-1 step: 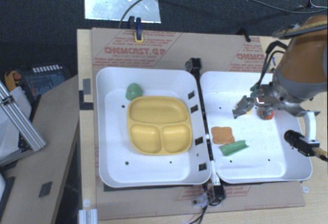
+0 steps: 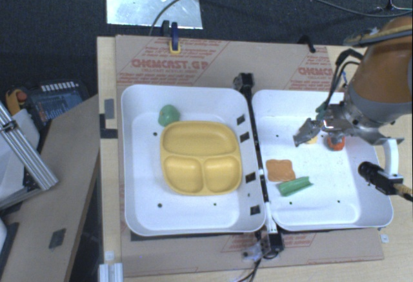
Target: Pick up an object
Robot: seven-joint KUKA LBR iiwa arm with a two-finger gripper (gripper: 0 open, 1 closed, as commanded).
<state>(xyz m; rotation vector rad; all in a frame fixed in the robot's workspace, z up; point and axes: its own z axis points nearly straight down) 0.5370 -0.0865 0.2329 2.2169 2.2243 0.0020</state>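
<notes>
Nearest the viewer, right-hand shallow white bin (image 2: pixel 361 213): one flat green wedge-shaped piece (image 2: pixel 295 185), lying just below and nearly touching one flat orange-brown square piece (image 2: pixel 280 170). Both sit near the bin's left wall.

Same bin, further back: one small round orange-red object (image 2: pixel 334 142) with a sliver of something yellow (image 2: pixel 313 139) beside it, both partly hidden under the tool.

Left-hand shallow white bin (image 2: pixel 139 210): one pale yellow three-compartment plastic tray (image 2: pixel 197 157), roughly central; one small rounded green lump (image 2: pixel 169 114) touching the tray's upper left corner.

Arm: grey with orange band, entering from the right. Two-finger gripper (image 2: pixel 310 131) hangs low over the right bin's upper half, close by the orange-red object. Jaws: state cannot be told from this angle; nothing is visibly held.

Assessment: likely step is the approach to a pick, with the nearby orange-red and yellow items the probable candidates. To do it well, centre the fingers squarely over one item, descend straight, and close only once both fingers flank it, since a rounded piece may roll aside.
</notes>
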